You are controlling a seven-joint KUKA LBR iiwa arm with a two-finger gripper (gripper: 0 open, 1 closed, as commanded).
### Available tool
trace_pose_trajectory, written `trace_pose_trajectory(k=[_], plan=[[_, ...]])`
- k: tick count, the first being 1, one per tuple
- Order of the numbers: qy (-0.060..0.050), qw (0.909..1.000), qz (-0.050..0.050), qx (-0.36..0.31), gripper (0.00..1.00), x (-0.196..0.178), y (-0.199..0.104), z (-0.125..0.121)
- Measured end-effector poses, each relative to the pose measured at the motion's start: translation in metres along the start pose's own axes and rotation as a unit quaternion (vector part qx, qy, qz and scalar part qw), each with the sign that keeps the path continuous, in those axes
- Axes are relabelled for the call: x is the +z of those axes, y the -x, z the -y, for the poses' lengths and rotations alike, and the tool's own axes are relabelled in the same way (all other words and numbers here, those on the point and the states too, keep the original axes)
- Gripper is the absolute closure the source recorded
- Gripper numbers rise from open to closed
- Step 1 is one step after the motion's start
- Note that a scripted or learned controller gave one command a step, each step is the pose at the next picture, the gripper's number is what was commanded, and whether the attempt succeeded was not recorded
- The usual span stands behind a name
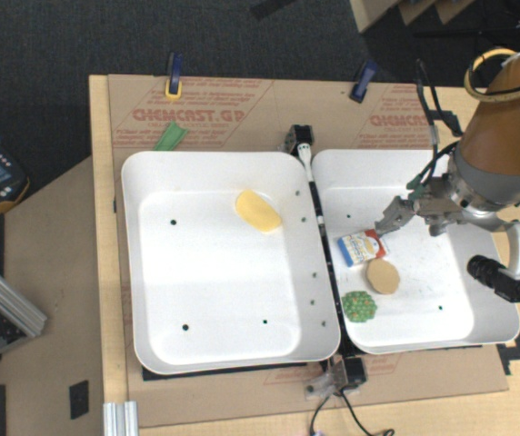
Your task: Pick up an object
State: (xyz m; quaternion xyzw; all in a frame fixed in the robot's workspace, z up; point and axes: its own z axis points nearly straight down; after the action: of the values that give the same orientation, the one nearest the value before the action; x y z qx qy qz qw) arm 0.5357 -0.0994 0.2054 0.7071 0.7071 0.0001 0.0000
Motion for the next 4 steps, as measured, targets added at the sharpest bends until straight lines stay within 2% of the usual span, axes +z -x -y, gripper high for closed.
trace_pose_trajectory(k=[1, 2, 3, 4], plan=[[0.002, 1.0000, 0.000, 0.000, 1.00, -0.011, 0.000, -0.001], [0.003, 1.0000, 0.002, 0.003, 1.00, -0.083, 0.040, 0.058], [0.005, 1.0000, -0.001, -0.006, 1.00, -0.156, -0.054, 0.055], [0.002, 1.0000, 0.001, -0.001, 1.00, -0.162, -0.049, 0.055]])
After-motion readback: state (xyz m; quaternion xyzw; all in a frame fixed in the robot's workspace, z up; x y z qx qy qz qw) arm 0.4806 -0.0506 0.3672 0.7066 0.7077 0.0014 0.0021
